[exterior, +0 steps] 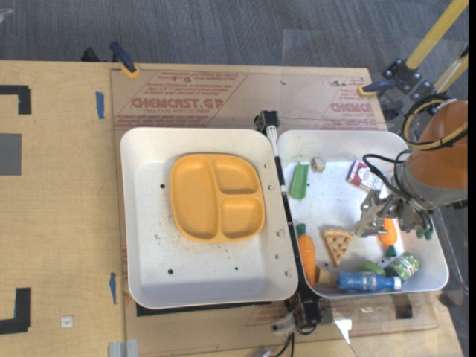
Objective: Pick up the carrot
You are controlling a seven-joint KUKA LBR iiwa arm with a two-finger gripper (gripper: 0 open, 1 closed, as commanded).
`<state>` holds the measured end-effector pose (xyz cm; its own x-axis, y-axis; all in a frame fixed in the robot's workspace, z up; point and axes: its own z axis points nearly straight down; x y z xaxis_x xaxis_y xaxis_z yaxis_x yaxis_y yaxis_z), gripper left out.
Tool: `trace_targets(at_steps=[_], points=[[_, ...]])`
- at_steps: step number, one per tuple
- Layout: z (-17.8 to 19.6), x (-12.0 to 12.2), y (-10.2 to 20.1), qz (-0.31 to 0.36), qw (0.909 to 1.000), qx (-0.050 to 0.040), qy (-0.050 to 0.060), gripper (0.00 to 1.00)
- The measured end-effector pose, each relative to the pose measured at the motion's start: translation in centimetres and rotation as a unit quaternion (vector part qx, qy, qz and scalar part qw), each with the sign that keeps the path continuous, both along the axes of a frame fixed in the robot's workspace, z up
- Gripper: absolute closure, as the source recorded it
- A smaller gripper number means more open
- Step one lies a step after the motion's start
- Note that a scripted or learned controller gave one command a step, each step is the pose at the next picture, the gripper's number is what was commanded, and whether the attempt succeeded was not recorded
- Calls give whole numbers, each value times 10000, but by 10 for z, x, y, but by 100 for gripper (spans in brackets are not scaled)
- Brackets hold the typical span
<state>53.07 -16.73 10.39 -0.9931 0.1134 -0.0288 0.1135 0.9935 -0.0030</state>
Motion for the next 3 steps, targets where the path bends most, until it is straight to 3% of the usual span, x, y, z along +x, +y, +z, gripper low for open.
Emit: trace_targets(at_steps=[1, 2, 3], points=[[-1, 0, 0, 0, 10000, 4, 10, 0], [-14, 1, -23, -1118, 9937, 54, 70, 0], [0, 5, -23, -1108, 9938, 36, -4, 100]])
